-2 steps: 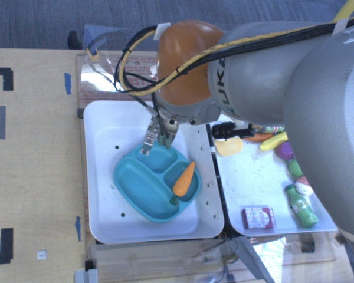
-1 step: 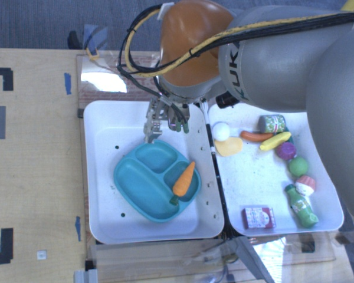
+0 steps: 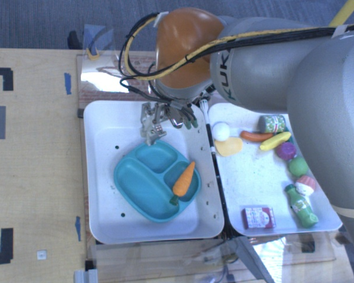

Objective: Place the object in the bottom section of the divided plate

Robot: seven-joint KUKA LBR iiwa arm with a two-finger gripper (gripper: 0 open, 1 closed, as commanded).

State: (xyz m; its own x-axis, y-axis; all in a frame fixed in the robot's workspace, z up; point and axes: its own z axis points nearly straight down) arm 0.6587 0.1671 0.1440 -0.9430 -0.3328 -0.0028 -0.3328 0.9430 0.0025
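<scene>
A teal divided plate (image 3: 138, 187) lies in the left white bin (image 3: 103, 211). An orange toy carrot (image 3: 184, 178) with a green stub rests in the plate's right-hand section, tilted with its tip toward the upper right. My gripper (image 3: 153, 131) hangs just above the plate's far rim, over the bin floor, below the orange band of the arm. Its metal fingers point down with nothing visible between them.
The right bin (image 3: 248, 193) holds several toy foods: a white egg (image 3: 221, 130), a yellow slice (image 3: 228, 147), a chilli (image 3: 256, 137), a banana (image 3: 275, 140), a green can (image 3: 272, 123), purple grapes (image 3: 286, 151), a green bottle (image 3: 302, 208) and a red box (image 3: 258, 218). The arm covers the bins' far side.
</scene>
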